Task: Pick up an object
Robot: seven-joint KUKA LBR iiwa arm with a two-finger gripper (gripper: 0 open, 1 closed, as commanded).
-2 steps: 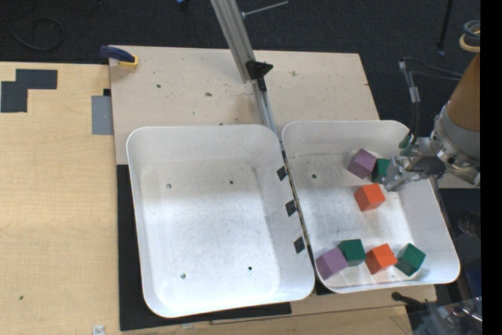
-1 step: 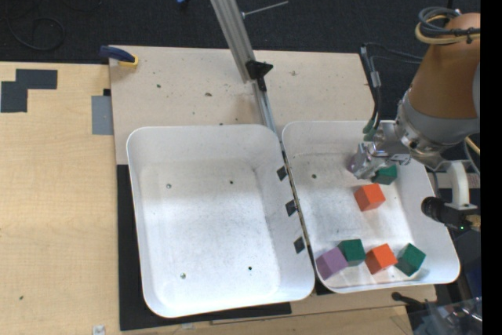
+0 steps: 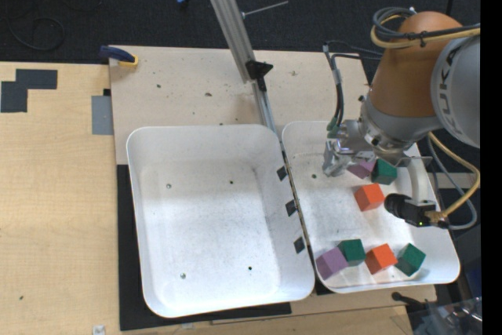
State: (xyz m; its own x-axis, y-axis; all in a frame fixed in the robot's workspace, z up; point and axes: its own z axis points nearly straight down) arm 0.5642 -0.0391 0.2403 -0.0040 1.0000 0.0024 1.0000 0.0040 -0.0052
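My gripper (image 3: 336, 161) hangs low over the upper part of the right bin (image 3: 310, 139), below the grey and orange arm that comes in from the right. Just right of it lie a purple block (image 3: 362, 167) and a green block (image 3: 385, 171), partly hidden by the wrist. Whether the gripper touches the purple block I cannot tell. An orange block (image 3: 369, 196) lies a little nearer the front. Along the bin's front edge sit a purple block (image 3: 331, 261), a green block (image 3: 352, 250), an orange block (image 3: 381, 257) and another green block (image 3: 410, 259).
The left bin (image 3: 141, 145) lies beside the right one, with black clips (image 3: 290, 208) along the shared rim. A slanted aluminium post (image 3: 231, 20) rises behind the bins. A black cable fitting (image 3: 408, 208) hangs over the right bin's right side.
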